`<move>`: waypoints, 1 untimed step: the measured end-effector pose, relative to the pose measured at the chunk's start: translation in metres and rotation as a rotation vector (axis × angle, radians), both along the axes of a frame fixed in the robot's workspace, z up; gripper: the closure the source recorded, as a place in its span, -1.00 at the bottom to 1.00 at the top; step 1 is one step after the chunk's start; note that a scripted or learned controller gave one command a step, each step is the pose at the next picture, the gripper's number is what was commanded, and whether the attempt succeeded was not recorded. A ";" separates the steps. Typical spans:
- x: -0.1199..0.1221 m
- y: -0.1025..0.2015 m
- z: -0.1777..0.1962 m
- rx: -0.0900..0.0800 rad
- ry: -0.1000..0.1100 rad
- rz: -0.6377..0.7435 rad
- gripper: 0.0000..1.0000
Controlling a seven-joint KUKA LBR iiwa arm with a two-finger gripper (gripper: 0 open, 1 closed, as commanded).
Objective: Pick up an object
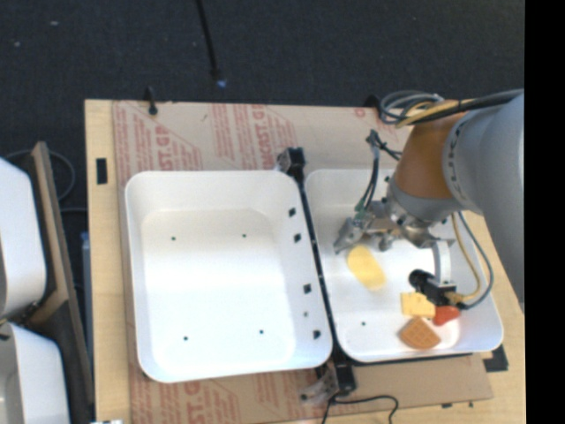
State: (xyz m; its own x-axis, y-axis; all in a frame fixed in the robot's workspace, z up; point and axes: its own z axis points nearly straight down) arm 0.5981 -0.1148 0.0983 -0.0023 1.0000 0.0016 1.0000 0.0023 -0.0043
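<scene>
Looming closest, the grey arm (481, 157) is hanging its gripper (365, 234), clenched or released I cannot tell, just up-frame of the yellow lump (367, 268) in the right-hand bin (375, 325), so I am judging this the approach, with a descent onto it needed next.

L bin (212, 272) & R bin (340, 188): both white. Lump (366, 268) pale yellow; block (417, 304) deeper yellow; small bit (447, 316) red; round piece (419, 333) orange-brown w/ grid pattern. Arm (490, 148) grey w/ orange band (424, 162). Tabletop (203, 140) tan cardboard, red lettering. Floor (106, 34) v. dark, speckled.
</scene>
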 end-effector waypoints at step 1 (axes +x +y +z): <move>0.001 0.000 0.002 -0.002 -0.005 -0.003 -1.00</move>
